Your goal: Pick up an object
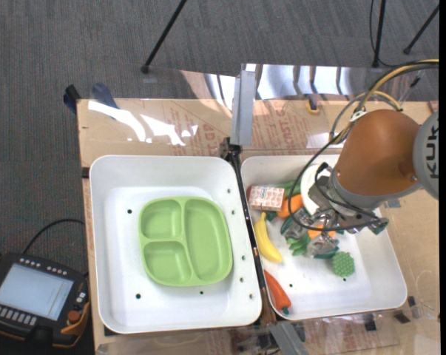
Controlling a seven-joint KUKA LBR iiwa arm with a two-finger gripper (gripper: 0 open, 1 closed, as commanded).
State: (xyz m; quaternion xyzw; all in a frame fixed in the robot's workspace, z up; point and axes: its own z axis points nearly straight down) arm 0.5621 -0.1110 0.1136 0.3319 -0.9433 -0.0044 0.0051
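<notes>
Reached down for a toy.
Claw (316,235) low among toys in right bin (385,291); open or closed, couldn't tell. Next: grab, lift.

In the right bin (385,291) lie toy foods: a yellow banana (266,239) near the left wall, a small printed box (265,197) beyond it, an orange carrot (278,292) at the near-left corner, and a green bumpy ball (344,264).

The arm (378,154) reaches in from the right; hand (315,231) lowered.
</notes>
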